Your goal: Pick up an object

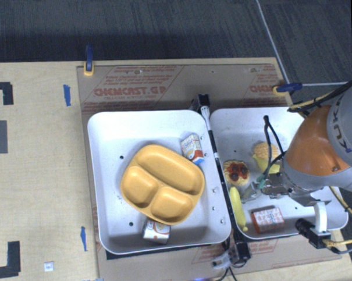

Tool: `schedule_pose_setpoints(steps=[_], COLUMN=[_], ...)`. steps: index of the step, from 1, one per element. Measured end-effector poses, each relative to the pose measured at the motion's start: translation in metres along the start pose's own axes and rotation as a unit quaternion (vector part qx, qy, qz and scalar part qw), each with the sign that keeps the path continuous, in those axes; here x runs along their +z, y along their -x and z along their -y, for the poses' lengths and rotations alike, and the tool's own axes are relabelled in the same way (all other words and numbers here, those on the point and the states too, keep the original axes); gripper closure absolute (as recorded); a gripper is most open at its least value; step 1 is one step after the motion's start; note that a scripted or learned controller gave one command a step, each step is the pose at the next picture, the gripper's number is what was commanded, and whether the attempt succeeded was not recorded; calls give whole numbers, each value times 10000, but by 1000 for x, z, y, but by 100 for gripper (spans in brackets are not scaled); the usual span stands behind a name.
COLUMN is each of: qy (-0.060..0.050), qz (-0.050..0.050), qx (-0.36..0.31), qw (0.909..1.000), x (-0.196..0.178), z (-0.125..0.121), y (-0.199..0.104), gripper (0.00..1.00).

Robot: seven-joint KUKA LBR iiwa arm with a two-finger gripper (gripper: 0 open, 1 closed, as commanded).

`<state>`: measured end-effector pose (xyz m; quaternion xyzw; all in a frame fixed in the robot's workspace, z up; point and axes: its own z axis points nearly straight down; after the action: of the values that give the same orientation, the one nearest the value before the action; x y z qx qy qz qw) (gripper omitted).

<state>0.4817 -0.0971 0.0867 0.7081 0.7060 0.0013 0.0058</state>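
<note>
**Objects split over both bins, arm parked low in the right one**

Objects lying in two white bins, set side by side on a cardboard sheet (pixel 179 84) on the bench. Left bin (pixel 106 134): big yellow divided tray (pixel 161 182) tilted across the middle, small white carton with red print (pixel 192 147) touching its upper right edge, another small carton (pixel 156 231) poking out from under its lower edge (label too blurry to read).

Right bin (pixel 233 121): round thing with red and dark bits on top (pixel 237 171) near the left wall, yellow corn-like lump (pixel 260 153) just beside it, slim yellow banana shape (pixel 237 206) along the left wall, red and white flat packet (pixel 267 218) near the front edge.

Arm (pixel 316 154) reaching in from the right, orange band sitting over the right bin. Gripper (pixel 265 184) down low between the corn-like lump and the packet, close to the round thing. Fingers lost in shadow and clutter, so can't tell if spread or pinched, and nothing clearly seen between them. Black cable (pixel 270 133) looping up from the wrist.
</note>
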Motion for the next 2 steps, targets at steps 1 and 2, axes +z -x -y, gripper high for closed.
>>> schedule_pose_setpoints(steps=[1,2], qy=[3,2], qz=[11,7], qx=[7,3], qw=[10000,10000], x=[0,0], z=[0,0], y=[-1,-1], gripper=[0,0])
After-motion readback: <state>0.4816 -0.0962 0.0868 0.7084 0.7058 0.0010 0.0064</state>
